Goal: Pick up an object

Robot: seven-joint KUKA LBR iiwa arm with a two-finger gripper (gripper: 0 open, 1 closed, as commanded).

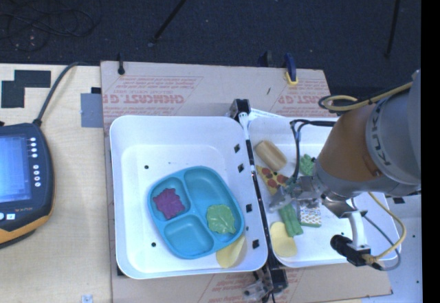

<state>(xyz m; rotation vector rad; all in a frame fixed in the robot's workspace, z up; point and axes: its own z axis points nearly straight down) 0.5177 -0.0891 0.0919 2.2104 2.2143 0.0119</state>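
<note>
My gripper (pixel 287 196) is down in the right bin (pixel 385 226), over its left-middle pile, below the arm's orange band (pixel 347 150). Around it lie a tan roll (pixel 271 154), a small red and yellow piece (pixel 270 176), a long green piece (pixel 290 219), a checkered packet (pixel 311 216), a pale yellow piece (pixel 282 240) and a small green item (pixel 306 165). The metal of the gripper overlaps the pile, and I cannot make out whether anything is held.
The left bin (pixel 137 137) holds a blue divided tray (pixel 199 188) with a purple lump (pixel 168 203) and a green lump (pixel 221 218). A yellow piece (pixel 232 253) lies at the tray's lower right. A teach pendant (pixel 20 178) sits on the bench at far left.
</note>
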